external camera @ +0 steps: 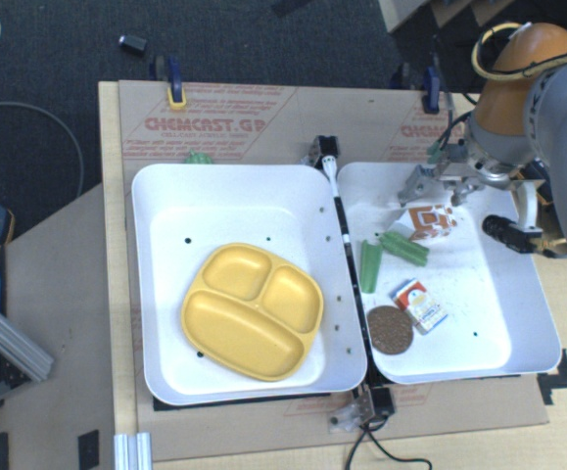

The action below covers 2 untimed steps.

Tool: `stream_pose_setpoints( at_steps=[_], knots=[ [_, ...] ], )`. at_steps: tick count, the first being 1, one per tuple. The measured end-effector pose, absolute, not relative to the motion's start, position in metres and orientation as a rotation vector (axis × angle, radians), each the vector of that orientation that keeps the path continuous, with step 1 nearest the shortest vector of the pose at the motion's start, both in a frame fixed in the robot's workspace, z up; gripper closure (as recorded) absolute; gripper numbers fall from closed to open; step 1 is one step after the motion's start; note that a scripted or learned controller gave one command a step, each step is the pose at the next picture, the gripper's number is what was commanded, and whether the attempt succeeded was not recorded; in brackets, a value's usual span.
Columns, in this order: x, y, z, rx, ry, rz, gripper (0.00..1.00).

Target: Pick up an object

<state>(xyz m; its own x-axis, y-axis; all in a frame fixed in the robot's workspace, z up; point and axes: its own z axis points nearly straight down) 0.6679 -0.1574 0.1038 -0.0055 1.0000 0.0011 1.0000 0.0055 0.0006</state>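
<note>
The job is to pick up one thing, and it looks like the grab is just starting. Nothing is lifted yet, as far as I can see.

The gripper point(438, 189) is down low in the right bin point(518, 336), near its back wall. It sits right over a small orange and white packet point(432, 222). It seems to touch the packet or be just above it. I cannot tell if it is open or closed, or if it has the packet.

Other things lie in the right bin too. Two green sticks point(386, 255) lie just in front of the packet. A brown round thing point(391, 329) and a little red and white box point(418, 305) lie farther to the front.

A yellow plate point(252, 309) sits in the left bin point(156, 262).
</note>
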Motion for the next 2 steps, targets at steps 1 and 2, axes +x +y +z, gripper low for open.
stream_pose_setpoints(
  at_steps=[1,2],
  knots=[
    [0.603,-0.192,0.279,-2.237,-2.227,-0.009,0.00],
    [0.531,-0.183,0.412,-2.233,-2.232,-0.013,0.00]
  ],
)
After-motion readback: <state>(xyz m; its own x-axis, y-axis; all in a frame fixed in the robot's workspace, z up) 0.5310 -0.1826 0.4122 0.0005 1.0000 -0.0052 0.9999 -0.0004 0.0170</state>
